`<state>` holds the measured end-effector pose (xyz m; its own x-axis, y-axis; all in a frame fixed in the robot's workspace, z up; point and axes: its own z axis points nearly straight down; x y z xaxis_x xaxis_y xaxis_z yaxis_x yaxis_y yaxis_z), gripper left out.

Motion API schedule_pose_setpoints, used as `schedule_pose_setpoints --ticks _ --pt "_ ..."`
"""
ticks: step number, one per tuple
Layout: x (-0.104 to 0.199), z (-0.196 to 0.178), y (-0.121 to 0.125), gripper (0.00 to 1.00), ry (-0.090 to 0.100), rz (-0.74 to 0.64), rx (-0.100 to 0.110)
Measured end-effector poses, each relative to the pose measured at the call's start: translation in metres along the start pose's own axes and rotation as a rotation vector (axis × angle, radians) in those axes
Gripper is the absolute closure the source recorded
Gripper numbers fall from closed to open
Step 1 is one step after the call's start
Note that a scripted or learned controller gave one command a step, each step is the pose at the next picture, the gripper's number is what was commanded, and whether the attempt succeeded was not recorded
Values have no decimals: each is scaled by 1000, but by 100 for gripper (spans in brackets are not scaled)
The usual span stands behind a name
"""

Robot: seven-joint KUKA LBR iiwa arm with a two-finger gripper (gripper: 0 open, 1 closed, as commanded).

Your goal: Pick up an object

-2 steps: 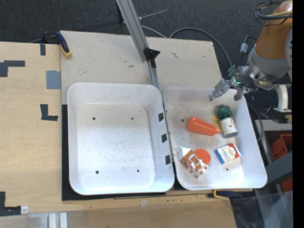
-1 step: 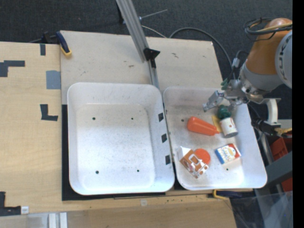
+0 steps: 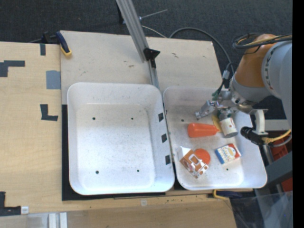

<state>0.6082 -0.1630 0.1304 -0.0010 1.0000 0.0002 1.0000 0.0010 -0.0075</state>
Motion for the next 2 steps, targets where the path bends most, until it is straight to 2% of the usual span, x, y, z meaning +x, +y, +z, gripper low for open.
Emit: schedule_pose_setpoints --ticks 1,2 --pt "1 44 0 0 0 -1 -5" --pt "2 32 0 100 1 -2 -5"
